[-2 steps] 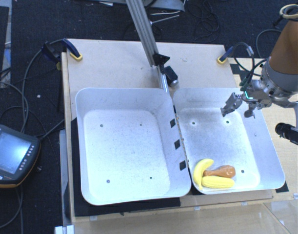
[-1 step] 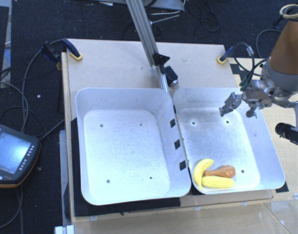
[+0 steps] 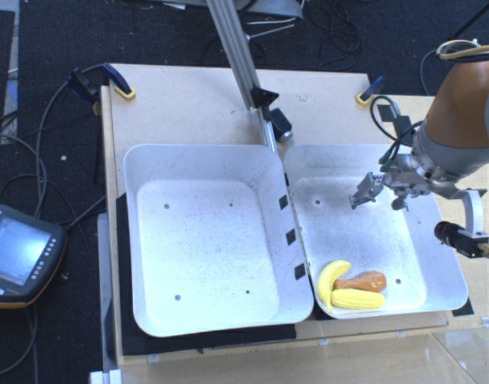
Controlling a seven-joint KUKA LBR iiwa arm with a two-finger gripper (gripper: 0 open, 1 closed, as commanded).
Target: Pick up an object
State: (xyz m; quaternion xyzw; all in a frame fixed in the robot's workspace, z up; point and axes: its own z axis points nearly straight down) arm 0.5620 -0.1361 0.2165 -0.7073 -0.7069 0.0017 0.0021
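My gripper (image 3: 366,192) hangs over the middle of the right bin (image 3: 436,298), nothing between its fingers, and I cannot tell how wide they stand. The banana (image 3: 330,277), the corn cob (image 3: 357,299) and an orange-brown piece (image 3: 366,281) lie touching in the near corner, well apart from me. Packed so tight against the rim, I could nudge them aside or close on two at once.

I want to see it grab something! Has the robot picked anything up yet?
Not yet. The end effector hangs above the right bin with nothing in it. The banana, the yellow corn and the orange-brown piece lie at the bin's near edge, waiting.
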